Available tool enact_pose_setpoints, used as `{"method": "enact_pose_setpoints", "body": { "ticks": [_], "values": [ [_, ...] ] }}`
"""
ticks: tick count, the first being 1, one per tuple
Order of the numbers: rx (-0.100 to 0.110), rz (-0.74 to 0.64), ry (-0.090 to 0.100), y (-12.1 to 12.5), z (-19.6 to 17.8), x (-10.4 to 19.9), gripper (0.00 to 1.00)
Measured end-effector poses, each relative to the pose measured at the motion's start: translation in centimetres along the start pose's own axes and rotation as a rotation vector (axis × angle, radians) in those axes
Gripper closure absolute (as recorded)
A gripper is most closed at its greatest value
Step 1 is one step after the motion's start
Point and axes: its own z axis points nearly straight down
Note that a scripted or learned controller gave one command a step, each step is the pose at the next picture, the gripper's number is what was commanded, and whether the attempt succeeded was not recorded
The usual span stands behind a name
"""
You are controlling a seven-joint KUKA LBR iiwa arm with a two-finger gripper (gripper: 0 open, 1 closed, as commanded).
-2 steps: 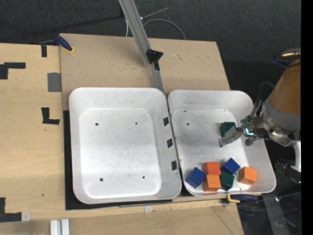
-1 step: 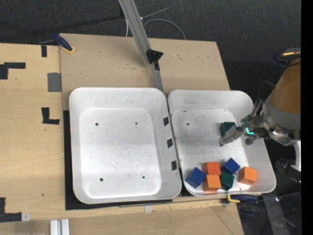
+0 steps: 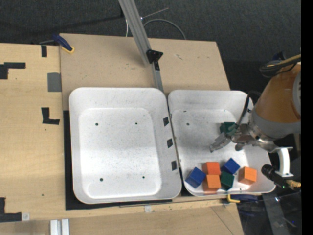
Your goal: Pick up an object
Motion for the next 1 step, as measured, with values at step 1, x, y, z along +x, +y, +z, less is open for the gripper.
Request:
{"method": "enact_pose_setpoints", "body": {
  "ticks": [1],
  "values": [
    [0.002,0.001,0.001,-0.82,6.17,-0.22,0.0]
  ]
}}
